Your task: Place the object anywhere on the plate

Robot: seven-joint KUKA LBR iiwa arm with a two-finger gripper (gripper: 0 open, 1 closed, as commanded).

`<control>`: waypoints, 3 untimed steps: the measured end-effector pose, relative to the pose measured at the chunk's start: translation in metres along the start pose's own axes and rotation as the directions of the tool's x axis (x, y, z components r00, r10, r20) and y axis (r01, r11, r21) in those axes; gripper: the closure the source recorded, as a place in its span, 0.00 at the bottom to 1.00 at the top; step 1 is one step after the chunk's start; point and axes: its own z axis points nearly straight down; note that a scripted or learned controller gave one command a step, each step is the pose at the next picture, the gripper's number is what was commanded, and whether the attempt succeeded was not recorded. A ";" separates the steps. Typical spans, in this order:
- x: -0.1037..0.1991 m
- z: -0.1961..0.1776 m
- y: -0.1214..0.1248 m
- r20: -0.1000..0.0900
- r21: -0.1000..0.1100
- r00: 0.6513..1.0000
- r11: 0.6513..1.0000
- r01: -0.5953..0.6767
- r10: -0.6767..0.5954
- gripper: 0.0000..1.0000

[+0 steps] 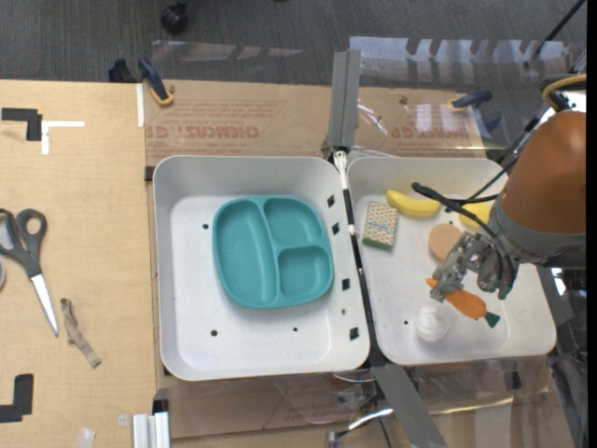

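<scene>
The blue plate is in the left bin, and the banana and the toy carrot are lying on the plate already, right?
Not quite. The blue plate is in the left bin, but the banana and the toy carrot are lying in the right bin, not on the plate. The camera view shows them there, with the gripper just above the carrot.

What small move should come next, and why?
Probably a short descent onto the toy carrot. The gripper hovers at the carrot's left end in the right bin, with nothing visibly held, while the teal plate in the left bin holds no object yet, so a grasp likely comes first.
</scene>
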 end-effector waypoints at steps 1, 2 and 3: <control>0.000 0.000 0.000 0.000 0.000 1.000 1.000 -0.001 0.001 0.00; 0.006 -0.126 -0.008 0.004 -0.002 1.000 1.000 0.004 -0.004 0.00; -0.021 -0.219 -0.055 0.006 0.000 0.956 0.956 0.294 -0.294 0.00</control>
